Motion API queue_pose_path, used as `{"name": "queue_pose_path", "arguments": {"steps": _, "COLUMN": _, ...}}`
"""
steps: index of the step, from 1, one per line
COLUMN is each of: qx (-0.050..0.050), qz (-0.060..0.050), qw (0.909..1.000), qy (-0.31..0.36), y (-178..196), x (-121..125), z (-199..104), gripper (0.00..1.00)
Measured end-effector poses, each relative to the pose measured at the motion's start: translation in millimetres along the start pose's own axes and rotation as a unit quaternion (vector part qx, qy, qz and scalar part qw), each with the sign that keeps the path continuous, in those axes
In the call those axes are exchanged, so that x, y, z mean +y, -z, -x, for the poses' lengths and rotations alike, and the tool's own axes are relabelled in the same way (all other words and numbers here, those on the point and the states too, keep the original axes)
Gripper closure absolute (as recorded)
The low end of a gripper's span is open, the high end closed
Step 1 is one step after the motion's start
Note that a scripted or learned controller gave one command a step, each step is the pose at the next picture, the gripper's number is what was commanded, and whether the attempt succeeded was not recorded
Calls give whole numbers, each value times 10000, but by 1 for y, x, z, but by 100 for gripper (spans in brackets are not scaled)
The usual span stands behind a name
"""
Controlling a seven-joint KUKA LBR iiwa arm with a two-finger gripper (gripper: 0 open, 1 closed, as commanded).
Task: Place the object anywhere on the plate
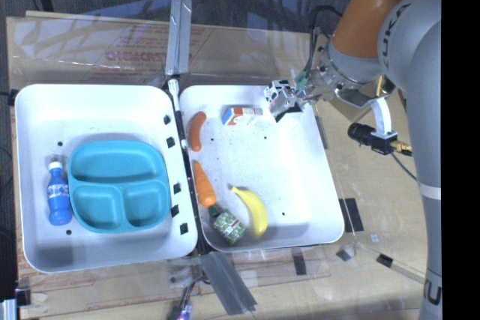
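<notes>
Gripper (282, 103) hovers beside the carton (241, 115) in the right bin (322, 191), jaws seemingly apart around nothing, presumably lining up 1 grasp for the plate (118, 186).

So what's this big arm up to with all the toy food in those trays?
The grey and orange robot arm reaches in from the right, its gripper poised over the far edge of the right bin, beside a small carton. That bin also has a sausage, carrot, banana and a small green item. The blue divided plate sits in the left bin beside a blue bottle, with no food on it yet.
</notes>
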State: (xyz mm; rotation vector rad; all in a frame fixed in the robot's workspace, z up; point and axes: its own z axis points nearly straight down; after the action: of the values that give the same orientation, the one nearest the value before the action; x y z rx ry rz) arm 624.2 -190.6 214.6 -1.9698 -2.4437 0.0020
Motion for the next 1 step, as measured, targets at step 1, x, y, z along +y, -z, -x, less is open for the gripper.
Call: {"name": "queue_pose_path", "arguments": {"steps": 1, "qx": 2, "qz": -11, "qw": 9973, "qy": 739, "y": -8, "x": 19, "z": -88, "gripper": 100}}
